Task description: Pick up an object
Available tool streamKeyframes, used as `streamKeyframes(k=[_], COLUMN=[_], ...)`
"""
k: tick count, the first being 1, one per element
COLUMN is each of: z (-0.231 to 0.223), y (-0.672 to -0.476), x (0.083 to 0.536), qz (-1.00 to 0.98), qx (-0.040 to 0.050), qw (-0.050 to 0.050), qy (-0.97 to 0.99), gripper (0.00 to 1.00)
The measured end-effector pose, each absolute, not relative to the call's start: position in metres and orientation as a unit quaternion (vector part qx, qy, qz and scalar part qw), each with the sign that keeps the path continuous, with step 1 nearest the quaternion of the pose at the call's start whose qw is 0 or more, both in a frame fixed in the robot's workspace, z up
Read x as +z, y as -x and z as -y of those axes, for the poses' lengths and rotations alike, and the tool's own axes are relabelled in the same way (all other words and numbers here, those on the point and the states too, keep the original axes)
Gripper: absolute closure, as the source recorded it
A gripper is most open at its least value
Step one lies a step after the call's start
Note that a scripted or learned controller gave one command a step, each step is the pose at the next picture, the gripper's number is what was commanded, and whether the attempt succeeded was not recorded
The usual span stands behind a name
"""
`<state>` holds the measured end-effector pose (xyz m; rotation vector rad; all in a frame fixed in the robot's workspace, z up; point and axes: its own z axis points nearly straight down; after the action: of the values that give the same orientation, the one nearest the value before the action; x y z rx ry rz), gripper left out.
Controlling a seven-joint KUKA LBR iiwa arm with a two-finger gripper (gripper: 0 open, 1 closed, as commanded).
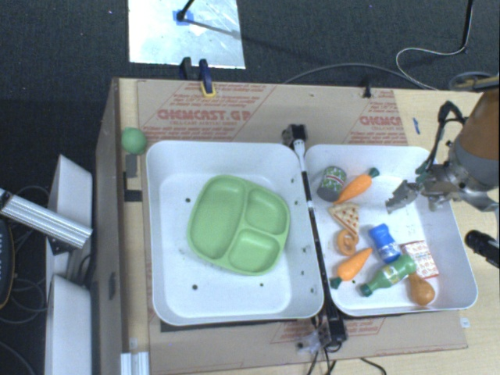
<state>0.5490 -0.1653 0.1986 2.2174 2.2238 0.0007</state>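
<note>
- Where the arm (pixel 478 151) enters from the right edge of the frame, you see its grey body and an orange band at the upper right, above the right bin (pixel 461 291).
- The gripper (pixel 400 198) hangs over the upper right part of that bin, its fingers pointing toward the frame's left. You can see them slightly parted with nothing between them.
- Look left of the gripper: an orange carrot (pixel 358 186) lies tilted near the bin's top, with a small grey-green can (pixel 332 180) just beside it, toward the divider.
- Below those, you find a waffle-patterned wedge (pixel 346 216) and an orange ring-shaped piece (pixel 346 243) under it.
- In the middle of the bin sits a blue bottle (pixel 383 242), with a red-and-white carton (pixel 420 259) just to its right.
- Toward the bin's lower part, a second carrot (pixel 353 264) lies at a slant, a green bottle (pixel 388 276) lies on its side next to it, and a brownish pear-shaped piece (pixel 421 290) rests near the lower right corner.
- All of these lie apart from the gripper; none touches its fingers.
- In the left bin (pixel 168 209) you see a green divided plate (pixel 239 224) resting near the centre.
- At the bench's upper left corner, outside the bins, sits a small green ball (pixel 133 140).
</note>
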Motion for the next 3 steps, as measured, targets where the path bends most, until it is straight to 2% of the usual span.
streamKeyframes(k=[1, 2, 3], z=[0.155, 0.13, 0.131], y=[-0.614, -0.663, -0.663], x=[0.084, 0.081, 0.091], qz=[-0.708, -0.709, -0.71], qx=[0.0004, -0.009, -0.0107], qw=[0.0, -0.009, -0.009], qy=[-0.706, -0.705, -0.704], gripper=[0.0, 0.0, 1.0])
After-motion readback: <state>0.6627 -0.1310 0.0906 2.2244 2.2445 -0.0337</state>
